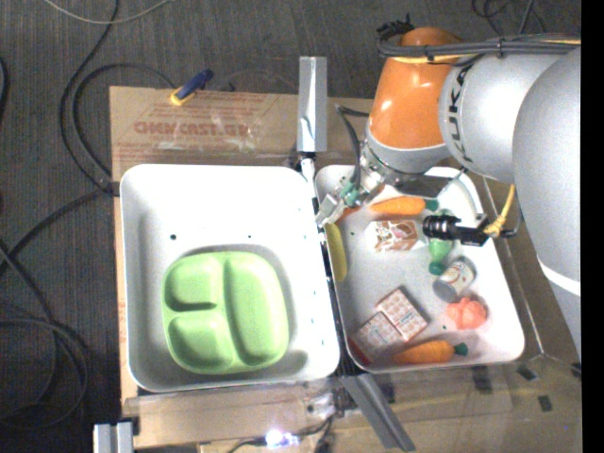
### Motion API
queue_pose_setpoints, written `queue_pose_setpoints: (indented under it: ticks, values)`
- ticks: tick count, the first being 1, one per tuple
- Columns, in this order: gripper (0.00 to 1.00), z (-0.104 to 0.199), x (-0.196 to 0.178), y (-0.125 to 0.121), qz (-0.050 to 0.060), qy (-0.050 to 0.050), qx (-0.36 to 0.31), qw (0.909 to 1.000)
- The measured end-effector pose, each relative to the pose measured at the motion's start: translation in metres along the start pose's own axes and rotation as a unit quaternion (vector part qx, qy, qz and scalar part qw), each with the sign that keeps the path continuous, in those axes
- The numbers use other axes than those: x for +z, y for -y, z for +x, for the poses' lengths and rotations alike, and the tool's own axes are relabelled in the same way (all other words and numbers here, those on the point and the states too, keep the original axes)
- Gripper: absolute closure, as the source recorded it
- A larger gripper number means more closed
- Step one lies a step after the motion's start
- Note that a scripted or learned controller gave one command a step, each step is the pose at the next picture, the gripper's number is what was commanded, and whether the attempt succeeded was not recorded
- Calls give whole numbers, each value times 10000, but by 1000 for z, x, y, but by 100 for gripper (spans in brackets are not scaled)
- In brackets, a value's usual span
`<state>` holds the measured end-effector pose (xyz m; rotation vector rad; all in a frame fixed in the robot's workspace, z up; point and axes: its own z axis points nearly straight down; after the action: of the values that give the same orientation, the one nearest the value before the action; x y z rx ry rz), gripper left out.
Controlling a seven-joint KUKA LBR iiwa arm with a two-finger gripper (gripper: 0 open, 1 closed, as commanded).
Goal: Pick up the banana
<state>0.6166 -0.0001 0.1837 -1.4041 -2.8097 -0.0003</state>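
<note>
While the jaws (pixel 338 201), their spread impossible to tell beneath the orange-banded wrist, hang at the right bin's (pixel 510 347) left wall, the banana (pixel 336 251) lies just below them against it, seemingly their target.

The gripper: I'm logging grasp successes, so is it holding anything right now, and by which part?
It cannot be told. The gripper sits at the right bin's upper-left corner, just above the banana lying along the bin's left wall, with nothing visibly between it.
</note>
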Motion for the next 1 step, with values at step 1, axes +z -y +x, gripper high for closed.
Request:
queue_pose_setpoints:
  ticks: [1]
  values:
    - [100,34,-38,34,4,-2,293,9996]
